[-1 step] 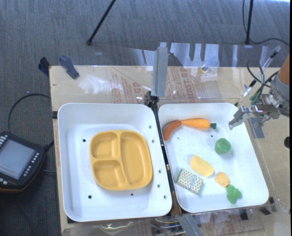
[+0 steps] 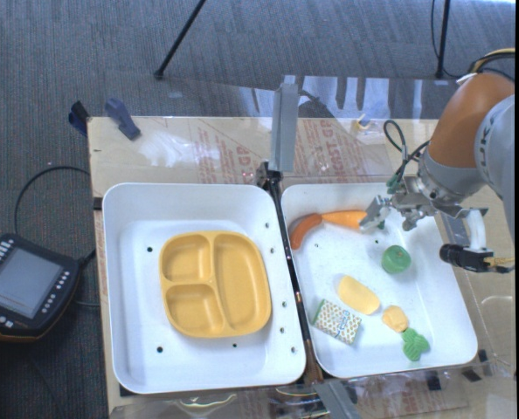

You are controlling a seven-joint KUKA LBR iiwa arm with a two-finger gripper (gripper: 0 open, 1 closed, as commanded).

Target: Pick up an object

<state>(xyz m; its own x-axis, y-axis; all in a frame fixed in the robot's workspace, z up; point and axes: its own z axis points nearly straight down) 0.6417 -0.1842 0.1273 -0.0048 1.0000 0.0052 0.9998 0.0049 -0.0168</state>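
Just below the claw [image 2: 389, 209], whose spread I cannot tell, lies the green ball [image 2: 397, 258], apart from it.

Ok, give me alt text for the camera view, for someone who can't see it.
A grey and orange robot arm reaches in from the right, its gripper over the right bin, near the tip of an orange carrot toy. That bin also holds a green ball, yellow pieces and a patterned packet. The left bin holds a yellow divided plate.

Arm [image 2: 478, 138] cut off at right edge
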